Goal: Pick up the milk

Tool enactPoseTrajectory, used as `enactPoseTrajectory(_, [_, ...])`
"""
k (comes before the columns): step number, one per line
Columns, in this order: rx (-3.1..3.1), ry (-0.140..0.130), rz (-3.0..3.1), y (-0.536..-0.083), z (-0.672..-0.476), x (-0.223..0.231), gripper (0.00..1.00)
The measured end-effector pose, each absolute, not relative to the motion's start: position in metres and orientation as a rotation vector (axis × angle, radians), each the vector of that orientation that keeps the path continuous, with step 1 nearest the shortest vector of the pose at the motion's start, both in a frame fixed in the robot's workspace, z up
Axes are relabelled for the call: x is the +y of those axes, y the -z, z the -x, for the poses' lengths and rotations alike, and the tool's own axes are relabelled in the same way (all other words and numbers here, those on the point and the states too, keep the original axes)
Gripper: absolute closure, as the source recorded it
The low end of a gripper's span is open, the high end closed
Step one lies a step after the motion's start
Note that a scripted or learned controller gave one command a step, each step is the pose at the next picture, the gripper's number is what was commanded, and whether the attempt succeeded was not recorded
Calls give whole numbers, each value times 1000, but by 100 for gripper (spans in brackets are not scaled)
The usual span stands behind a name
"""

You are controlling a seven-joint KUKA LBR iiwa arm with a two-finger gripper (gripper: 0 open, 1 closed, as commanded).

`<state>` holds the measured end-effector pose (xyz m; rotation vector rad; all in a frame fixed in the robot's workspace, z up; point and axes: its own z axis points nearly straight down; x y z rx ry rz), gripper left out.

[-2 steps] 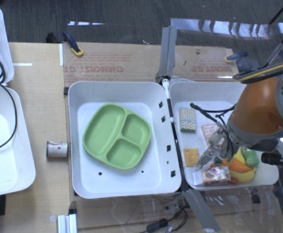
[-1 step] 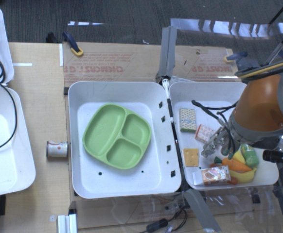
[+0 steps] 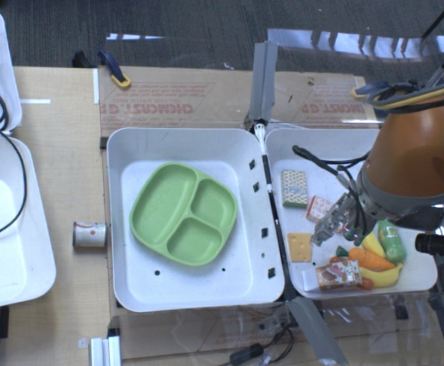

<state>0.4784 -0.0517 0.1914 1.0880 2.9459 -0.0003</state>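
From above, the only writing I can make out is red print on the brown cardboard sheet [image 3: 161, 97] under the bins. It lies upside down and seems to read "CHEMCAST GP". No label in the bins is readable, so I cannot be sure which item is the milk. The most carton-like is a pale rectangular box with a green speckled face [image 3: 294, 187], lying flat in the right white bin [image 3: 279, 227], at about ten o'clock from my claw.

My claw [image 3: 335, 224] hangs low over the middle of that bin, apart from the box. I cannot tell whether it is wide or narrow, and I see nothing held in it.

A small white-and-pink packet [image 3: 319, 207] sits just beside my claw at eleven o'clock, and an orange square cracker [image 3: 300, 247] lies at eight. At four to five o'clock crowd an orange carrot [image 3: 371, 259], a yellow banana [image 3: 384, 273], a green bottle-shaped piece [image 3: 390, 241] and a wrapped meat tray [image 3: 339, 274].

A black cable [image 3: 321, 158] loops over the bin at twelve. The left white bin [image 3: 123, 204] holds a green three-compartment plate [image 3: 184, 213].
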Motion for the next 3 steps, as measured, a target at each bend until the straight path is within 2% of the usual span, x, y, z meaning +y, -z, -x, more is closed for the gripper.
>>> enactPoseTrajectory(1, [2881,0,-1246,-205,-479,3,100])
enactPoseTrajectory(2, [2880,1,-1244,-214,-480,2,100])
enactPoseTrajectory(3, [3028,2,-843,-202,-478,73,100])
